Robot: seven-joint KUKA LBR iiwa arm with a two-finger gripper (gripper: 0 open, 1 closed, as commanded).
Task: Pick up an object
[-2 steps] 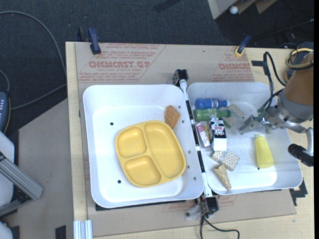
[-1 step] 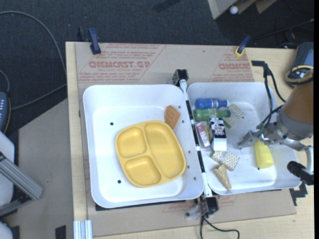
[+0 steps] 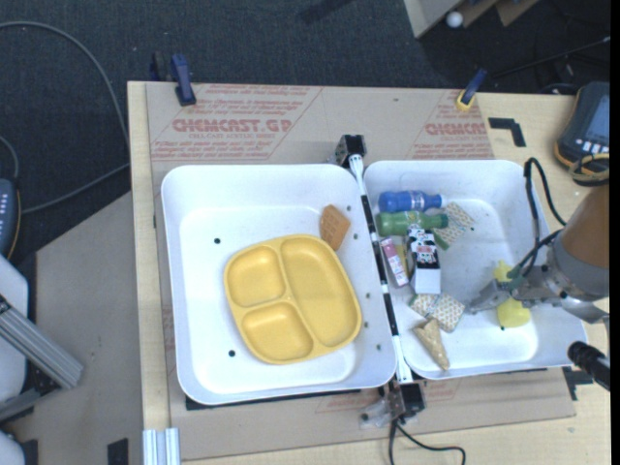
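Right now I have the gripper (image 3: 496, 296) low in the right bin (image 3: 484, 361), near its right wall, at a small yellow object (image 3: 513, 313) that lies on the bin floor with a bit of green at its upper edge. I cannot tell from this slanted view whether the fingers are apart or together; the grey metal there blurs into the yellow piece. That piece looks like the target: compact, rounded, bright, probably soft plastic, and well apart from the clutter at the bin's left side, where a blue bottle (image 3: 410, 201), a green bottle (image 3: 411, 223), a white packet (image 3: 426, 260) and some patterned wrappers (image 3: 438, 310) crowd the divider. To do this well, I would centre over the yellow thing, keep the wrist square to the floor, close slowly, then lift straight up and watch for slip, since a rounded shape may squirt out. The left bin (image 3: 194, 260) carries a yellow divided tray (image 3: 293, 298) and a brown sponge-like block (image 3: 335, 226), none of which matter here.
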